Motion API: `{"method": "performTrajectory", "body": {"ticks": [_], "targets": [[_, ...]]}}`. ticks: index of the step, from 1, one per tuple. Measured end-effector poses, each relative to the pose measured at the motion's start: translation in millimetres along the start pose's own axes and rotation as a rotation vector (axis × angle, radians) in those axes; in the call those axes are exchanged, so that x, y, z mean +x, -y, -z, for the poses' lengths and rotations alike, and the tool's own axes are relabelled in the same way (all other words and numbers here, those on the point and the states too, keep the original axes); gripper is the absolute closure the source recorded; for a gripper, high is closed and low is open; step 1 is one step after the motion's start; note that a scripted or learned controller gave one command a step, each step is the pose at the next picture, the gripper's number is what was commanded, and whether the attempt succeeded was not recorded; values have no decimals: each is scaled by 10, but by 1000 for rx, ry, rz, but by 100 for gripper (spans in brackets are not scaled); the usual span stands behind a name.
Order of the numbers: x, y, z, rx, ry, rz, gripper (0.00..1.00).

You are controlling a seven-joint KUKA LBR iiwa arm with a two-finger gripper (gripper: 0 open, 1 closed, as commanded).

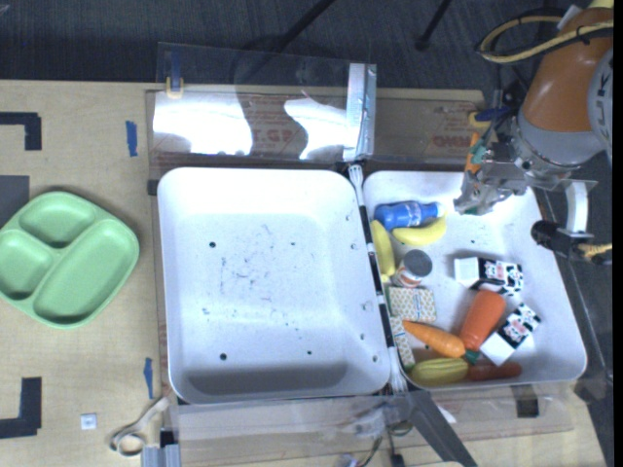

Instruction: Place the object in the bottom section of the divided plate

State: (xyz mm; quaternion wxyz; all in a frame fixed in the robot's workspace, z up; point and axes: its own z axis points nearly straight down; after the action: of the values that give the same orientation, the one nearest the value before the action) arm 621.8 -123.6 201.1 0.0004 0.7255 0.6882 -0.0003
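The divided plate [66,258], pale green with rounded corners, lies on the wooden bench [78,115] near its left edge, well apart from the bins. We see three sections in it: two small ones toward the far side and one long one along its near right side.

The left bin [263,280] is white, shallow and faintly scuffed on its floor. The right bin [569,353] touches it along a shared edge and holds a crowd of small things. A blue bottle [406,213] lies near the far left corner beside a yellow banana [425,232]. A black and white carton [499,274] sits mid-bin. An orange carrot [482,318] and a second carrot [434,337] lie toward the near edge, with a yellow-green piece [439,370] against the near wall.

The gripper [484,195] hangs over the far edge of the right bin, with nothing visible between its fingers; we cannot tell whether they are spread or closed.
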Motion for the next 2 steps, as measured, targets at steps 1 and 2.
{"method": "performTrajectory", "body": {"ticks": [1,2], "targets": [[-1,-1,2,0,0,0,0],[-132,-354,1931,-2,1,13,0]]}}
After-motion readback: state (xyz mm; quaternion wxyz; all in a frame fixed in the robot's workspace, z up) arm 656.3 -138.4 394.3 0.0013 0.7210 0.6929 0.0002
